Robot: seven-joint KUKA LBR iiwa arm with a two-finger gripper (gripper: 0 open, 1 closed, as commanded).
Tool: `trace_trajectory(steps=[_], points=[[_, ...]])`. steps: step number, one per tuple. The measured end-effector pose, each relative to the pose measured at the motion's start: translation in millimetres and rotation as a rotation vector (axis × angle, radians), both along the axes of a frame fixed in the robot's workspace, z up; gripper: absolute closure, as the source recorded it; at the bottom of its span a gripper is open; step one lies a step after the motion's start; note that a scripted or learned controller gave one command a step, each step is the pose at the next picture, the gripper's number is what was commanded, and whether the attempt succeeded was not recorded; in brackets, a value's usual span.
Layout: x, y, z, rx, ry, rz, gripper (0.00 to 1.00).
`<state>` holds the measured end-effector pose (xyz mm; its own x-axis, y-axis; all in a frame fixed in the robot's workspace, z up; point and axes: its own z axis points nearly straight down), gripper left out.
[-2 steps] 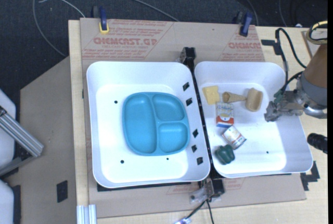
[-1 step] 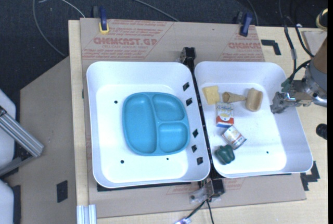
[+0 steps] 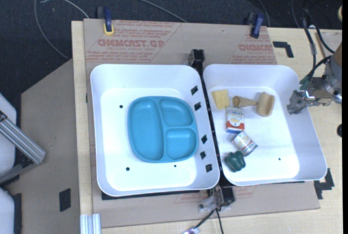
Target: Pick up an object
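The claw [image 3: 298,101] hangs over the right rim of the right bin [image 3: 304,140], gripping nothing visible; whether it is wide or narrow cannot be told at this size. Nearest it lies a wooden cylinder [image 3: 265,103], with a small wooden peg-like piece [image 3: 244,101] and a yellow block [image 3: 220,98] further left; nearer the camera sit a red-and-white carton [image 3: 235,119], a small tin can [image 3: 244,143] and a dark green pepper-like toy [image 3: 235,160]. The left bin [image 3: 109,86] carries a blue divided plate [image 3: 162,128]; both rest on the surface [image 3: 163,42]. The cylinder looks light, stiff and apt to roll; a grip across its curved sides seems safest.
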<state>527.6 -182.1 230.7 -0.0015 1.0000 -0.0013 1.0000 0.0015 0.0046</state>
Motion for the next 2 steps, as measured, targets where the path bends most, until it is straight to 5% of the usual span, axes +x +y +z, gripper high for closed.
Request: trace_trajectory(steps=[2], points=[[16.0, 102.2, 18.4, 0.003, 0.002, 0.006, 1.00]])
